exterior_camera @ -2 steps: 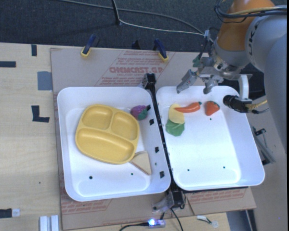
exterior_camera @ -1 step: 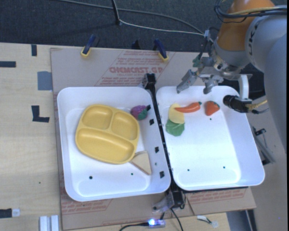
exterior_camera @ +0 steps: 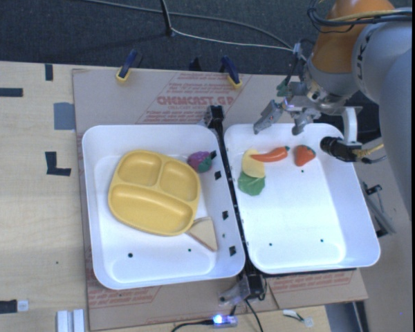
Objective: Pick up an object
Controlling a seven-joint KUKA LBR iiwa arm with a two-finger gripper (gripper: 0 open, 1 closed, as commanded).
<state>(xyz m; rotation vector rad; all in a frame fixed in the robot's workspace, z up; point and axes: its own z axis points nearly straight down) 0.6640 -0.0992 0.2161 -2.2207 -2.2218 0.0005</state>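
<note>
Camera view shows my gripper (exterior_camera: 282, 120) spread apart, empty — just below it lies the orange carrot (exterior_camera: 269, 155) (light, stiff plastic, I'd judge, likely slippery); I'd pinch across its thick middle.

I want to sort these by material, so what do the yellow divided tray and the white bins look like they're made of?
Yellow tray: probably molded plastic, matte, with smooth rounded compartment ridges. White bins: likely thin formed plastic, slightly glossy, with soft rounded rims.
</note>
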